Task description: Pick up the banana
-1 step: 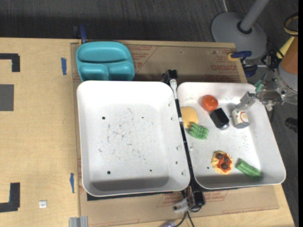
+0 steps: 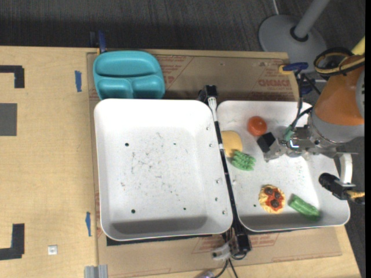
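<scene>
The banana (image 2: 231, 141) is a short yellow piece lying in the right bin (image 2: 330, 218), close against its left wall. My gripper (image 2: 268, 145) hangs low over the same bin, a short way to the right of the banana and just below a red-orange tomato (image 2: 257, 124). Nothing shows in the gripper. The grey arm with its orange band (image 2: 342, 100) reaches in from the right edge.
A ridged green toy (image 2: 243, 161) lies right beside the banana's lower end. A small pizza piece (image 2: 271, 197) and another green piece (image 2: 304, 206) sit near the right bin's front. The left bin (image 2: 110, 155) is alongside, with a teal tray (image 2: 128, 74) behind it.
</scene>
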